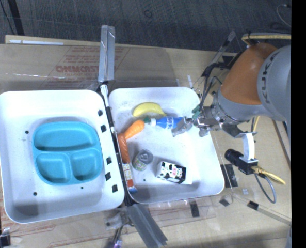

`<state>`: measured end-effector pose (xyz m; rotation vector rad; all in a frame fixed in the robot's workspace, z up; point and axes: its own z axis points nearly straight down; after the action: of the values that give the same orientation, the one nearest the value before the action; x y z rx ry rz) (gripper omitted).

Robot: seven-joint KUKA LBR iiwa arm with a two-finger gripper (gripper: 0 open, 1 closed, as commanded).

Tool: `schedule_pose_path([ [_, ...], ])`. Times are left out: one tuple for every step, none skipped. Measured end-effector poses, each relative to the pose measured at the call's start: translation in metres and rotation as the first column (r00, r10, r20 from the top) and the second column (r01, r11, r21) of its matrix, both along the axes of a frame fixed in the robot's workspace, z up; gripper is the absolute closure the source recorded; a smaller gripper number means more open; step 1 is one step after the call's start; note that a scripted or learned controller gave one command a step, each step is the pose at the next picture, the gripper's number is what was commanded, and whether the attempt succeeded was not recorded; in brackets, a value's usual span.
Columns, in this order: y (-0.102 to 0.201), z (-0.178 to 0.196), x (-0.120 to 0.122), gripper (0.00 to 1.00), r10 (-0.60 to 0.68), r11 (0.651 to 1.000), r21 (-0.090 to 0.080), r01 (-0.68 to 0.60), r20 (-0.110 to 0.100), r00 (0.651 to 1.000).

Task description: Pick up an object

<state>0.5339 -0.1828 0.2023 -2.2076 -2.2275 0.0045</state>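
In the right white bin (pixel 207 154), the gripper (pixel 186 127) sits at the cap-less right end of a clear plastic bottle with a blue label (pixel 165 122), which lies toward nine o'clock from it, long axis running three-to-nine. Whether the gripper is wide or narrow I cannot tell. The label's writing is too small to read; faint red print on the cardboard-covered surface (pixel 70 61) is illegible too.

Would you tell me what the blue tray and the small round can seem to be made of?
Blue tray: probably moulded plastic, uniform turquoise with a soft sheen and rounded compartments. Small round can: likely metal, its grey top glinting, though it is too small to be sure.
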Motion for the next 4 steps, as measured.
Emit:
schedule_pose_path([
  [0.025, -0.111, 0.056, 0.00, 0.167, 0.986, -0.001, -0.167, 0.003, 0.986],
  [0.058, -0.118, 0.109, 0.00, 0.193, 0.981, 0.006, -0.193, -0.048, 0.980],
  [0.048, -0.112, 0.112, 0.00, 0.291, 0.957, 0.012, -0.291, -0.034, 0.956],
  [0.119, -0.009, 0.123, 0.00, 0.188, 0.982, -0.002, -0.188, 0.005, 0.982],
])
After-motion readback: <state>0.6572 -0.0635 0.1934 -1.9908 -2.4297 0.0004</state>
